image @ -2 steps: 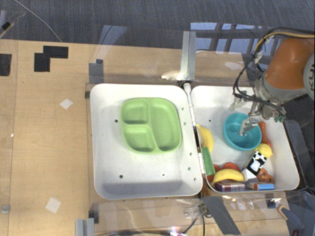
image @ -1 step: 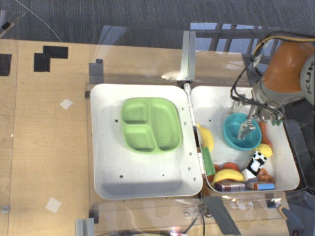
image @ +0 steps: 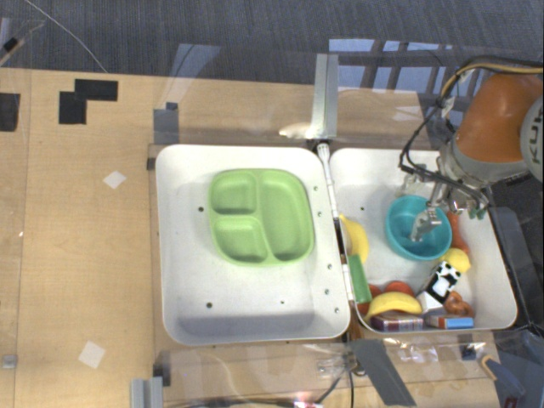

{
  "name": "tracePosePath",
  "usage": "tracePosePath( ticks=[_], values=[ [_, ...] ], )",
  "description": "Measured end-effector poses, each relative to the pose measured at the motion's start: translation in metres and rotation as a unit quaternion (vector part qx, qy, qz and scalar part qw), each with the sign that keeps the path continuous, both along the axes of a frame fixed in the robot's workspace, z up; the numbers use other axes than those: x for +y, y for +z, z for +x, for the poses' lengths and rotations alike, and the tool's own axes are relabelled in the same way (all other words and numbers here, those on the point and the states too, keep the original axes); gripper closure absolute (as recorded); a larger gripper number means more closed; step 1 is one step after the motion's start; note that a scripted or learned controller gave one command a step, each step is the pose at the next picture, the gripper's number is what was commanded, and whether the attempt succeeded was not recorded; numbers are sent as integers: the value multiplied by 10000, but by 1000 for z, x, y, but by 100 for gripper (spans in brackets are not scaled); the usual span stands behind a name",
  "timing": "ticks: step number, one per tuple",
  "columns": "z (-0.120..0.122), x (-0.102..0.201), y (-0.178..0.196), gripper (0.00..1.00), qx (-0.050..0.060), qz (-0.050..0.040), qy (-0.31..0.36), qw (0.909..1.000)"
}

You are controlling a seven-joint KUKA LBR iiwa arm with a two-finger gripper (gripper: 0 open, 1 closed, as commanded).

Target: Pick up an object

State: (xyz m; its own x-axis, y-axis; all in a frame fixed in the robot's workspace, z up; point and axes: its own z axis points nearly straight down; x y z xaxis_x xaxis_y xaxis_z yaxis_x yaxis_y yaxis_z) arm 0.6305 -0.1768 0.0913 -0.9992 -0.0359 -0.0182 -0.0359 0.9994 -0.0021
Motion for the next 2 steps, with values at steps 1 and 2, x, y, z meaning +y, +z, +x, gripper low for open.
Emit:
tracePosePath(
  ticks=[1, 2],
  values=[
    [-2, -1, 0, 0, -2, 0, -261, 9997],
    [-6, -13, 0, 0, 6, 0, -214, 9998]
  ],
)
